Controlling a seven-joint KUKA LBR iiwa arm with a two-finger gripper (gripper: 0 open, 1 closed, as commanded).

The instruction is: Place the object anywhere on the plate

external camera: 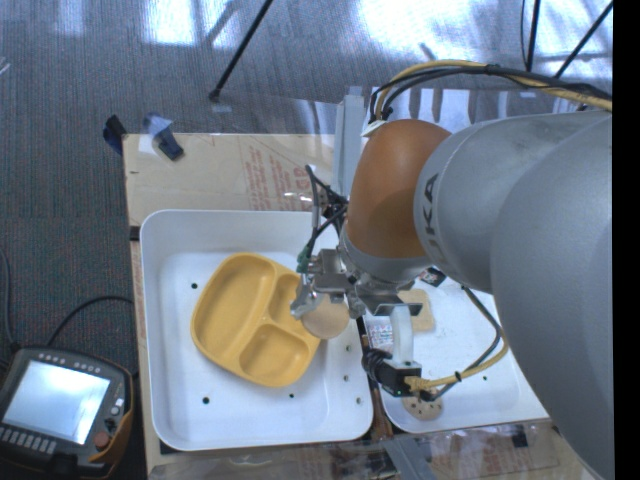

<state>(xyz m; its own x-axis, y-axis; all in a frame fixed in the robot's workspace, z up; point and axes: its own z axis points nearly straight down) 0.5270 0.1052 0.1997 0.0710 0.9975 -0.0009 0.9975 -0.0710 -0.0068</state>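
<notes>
The yellow divided plate (248, 320) lay in the left white bin (165, 258) on the counter (220, 173), its long axis slanting from upper left to lower right. At its right rim hung my gripper (318, 306), closed around a small round tan object (325, 320), seemingly a wooden piece. The plate's compartments sat just to my left, so a short leftward shift looked enough.
</notes>
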